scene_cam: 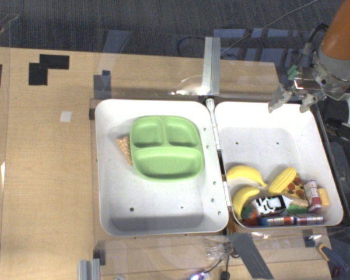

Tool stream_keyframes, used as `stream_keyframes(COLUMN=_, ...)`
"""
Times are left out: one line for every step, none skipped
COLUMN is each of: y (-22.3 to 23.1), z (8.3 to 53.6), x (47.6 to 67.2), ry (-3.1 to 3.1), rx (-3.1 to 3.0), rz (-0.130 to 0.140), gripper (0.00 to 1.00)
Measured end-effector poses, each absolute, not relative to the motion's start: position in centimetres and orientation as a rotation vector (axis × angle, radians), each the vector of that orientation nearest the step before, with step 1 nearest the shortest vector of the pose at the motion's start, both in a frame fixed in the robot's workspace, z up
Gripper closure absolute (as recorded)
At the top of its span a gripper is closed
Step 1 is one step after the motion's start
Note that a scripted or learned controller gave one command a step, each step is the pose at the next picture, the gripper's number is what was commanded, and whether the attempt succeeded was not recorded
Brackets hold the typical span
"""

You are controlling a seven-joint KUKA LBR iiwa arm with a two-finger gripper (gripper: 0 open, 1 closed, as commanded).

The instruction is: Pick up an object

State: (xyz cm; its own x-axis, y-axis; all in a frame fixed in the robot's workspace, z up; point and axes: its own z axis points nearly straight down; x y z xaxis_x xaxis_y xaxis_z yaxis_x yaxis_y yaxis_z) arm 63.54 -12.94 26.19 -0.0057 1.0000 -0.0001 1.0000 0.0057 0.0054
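You have one table (41, 156), light wood, carrying two shallow white bins side by side: the left bin (111, 203) and the right bin (268, 133).

One arm (345, 34) comes in from the three o'clock side at the upper right, its orange band showing at the frame's corner. Its end effector (291, 101) hangs above the twelve o'clock rim of the right bin, toward the one o'clock corner, with its two fingers (277, 100) spread apart and nothing between them; it is released.

In the left bin you see one green divided plate (165, 147), three compartments, lying flat near the bin's centre and slightly toward twelve o'clock. One tan, grainy piece (124, 149) pokes out from under the plate's nine o'clock edge.

The right bin's contents are all heaped in its six o'clock end, well apart from the end effector. Count two bananas (245, 177), one above the other, touching; one corn cob (282, 180) just beside them at three o'clock; one small black-and-white box (270, 203) below; and a tangle of small red items (312, 194) around it that you cannot separate clearly. Anything there could be the object to pick.
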Motion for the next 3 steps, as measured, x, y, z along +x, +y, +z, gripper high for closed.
stream_keyframes(y=-11.2, z=14.4, x=62.6, ry=2.285, rx=2.153, rz=0.004, gripper=0.0)
stream_keyframes(y=-12.5, z=9.1, x=58.5, ry=2.214, rx=2.214, rz=0.015, gripper=0.0)
stream_keyframes(y=-11.6, z=9.2, x=51.1, ry=2.297, rx=2.121, rz=0.02, gripper=0.0)
